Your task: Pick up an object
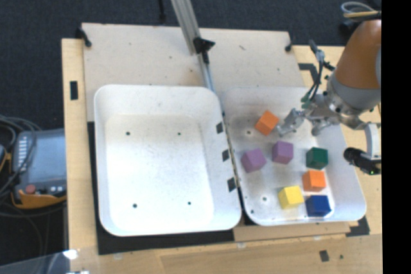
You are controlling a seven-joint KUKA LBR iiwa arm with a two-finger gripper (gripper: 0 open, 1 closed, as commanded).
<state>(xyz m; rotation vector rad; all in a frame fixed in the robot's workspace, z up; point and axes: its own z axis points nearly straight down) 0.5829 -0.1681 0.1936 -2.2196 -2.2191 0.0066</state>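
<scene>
My gripper (303, 124) hangs over the back part of the right bin (352, 201), with the grey and orange arm coming in from the right. Its fingers stand open with nothing between them. An orange cube (266, 122) lies just left of the left fingertip. Two purple cubes (253, 160) (282, 152) sit in front of it, and a green cube (316, 157) lies below the gripper. Nearer the front are a second orange cube (314, 180), a yellow cube (290, 196) and a blue cube (318, 205).
The left bin (109, 106) stands beside the right one, their rims touching. A slanted metal rail (183, 6) rises from the back of the bench between the bins. A grey box with cables (35, 167) sits off the bench's left side.
</scene>
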